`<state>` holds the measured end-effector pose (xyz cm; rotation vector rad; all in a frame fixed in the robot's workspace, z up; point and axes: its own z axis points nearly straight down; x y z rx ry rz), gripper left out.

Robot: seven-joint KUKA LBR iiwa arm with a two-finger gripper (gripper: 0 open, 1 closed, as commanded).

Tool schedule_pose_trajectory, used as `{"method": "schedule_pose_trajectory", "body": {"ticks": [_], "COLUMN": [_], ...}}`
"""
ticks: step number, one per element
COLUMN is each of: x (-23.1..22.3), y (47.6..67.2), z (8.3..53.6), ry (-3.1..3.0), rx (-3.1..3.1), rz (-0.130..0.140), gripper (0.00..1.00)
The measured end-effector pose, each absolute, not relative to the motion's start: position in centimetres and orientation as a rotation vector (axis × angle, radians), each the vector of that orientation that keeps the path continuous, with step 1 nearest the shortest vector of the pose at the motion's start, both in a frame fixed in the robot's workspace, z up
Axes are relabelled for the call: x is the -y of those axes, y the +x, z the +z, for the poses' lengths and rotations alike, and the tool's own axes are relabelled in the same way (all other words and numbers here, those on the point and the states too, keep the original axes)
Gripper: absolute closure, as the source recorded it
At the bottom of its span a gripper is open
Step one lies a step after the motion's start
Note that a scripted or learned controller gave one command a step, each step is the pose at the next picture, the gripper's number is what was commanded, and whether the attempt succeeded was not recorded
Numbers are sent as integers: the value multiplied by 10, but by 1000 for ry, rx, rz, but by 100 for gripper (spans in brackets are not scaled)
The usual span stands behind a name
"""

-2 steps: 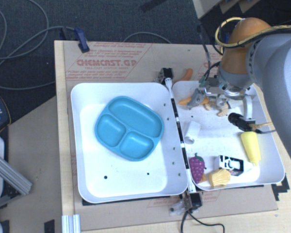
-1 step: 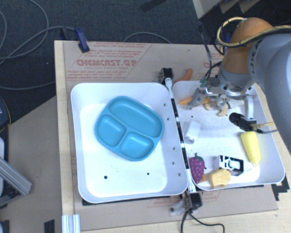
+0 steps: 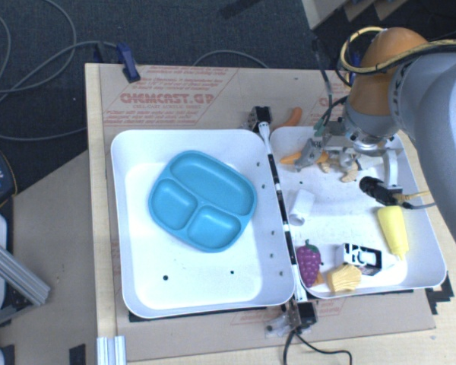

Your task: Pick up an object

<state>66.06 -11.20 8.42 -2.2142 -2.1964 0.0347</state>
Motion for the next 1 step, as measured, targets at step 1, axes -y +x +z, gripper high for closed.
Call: {"method": "schedule_pose_trajectory", "body": {"ticks": [1], "x": [107], "y": [660], "z": [84], "ry": [-2220], "rx": [2198], "rz": [42], "gripper": [0]}}
